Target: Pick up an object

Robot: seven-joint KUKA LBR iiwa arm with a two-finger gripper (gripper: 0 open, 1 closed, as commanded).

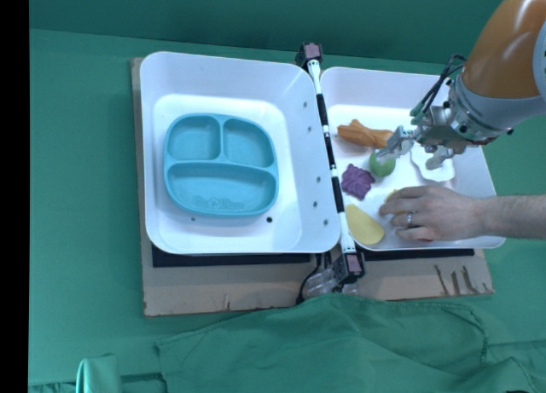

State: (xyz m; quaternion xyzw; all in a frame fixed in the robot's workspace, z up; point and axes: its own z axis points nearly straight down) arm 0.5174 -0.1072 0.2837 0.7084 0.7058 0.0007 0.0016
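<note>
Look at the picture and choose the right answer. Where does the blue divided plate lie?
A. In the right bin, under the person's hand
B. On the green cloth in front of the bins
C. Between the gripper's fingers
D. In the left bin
D: the blue divided plate lies flat in the left bin, while the person's hand and the gripper are over the right bin.

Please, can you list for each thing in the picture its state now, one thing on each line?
teal divided plate: flat in left bin, compartments bare
carrot: lying in right bin
green fruit: at the gripper tip
purple piece: lying flat
yellow piece: lying flat
human hand: resting in right bin
</note>
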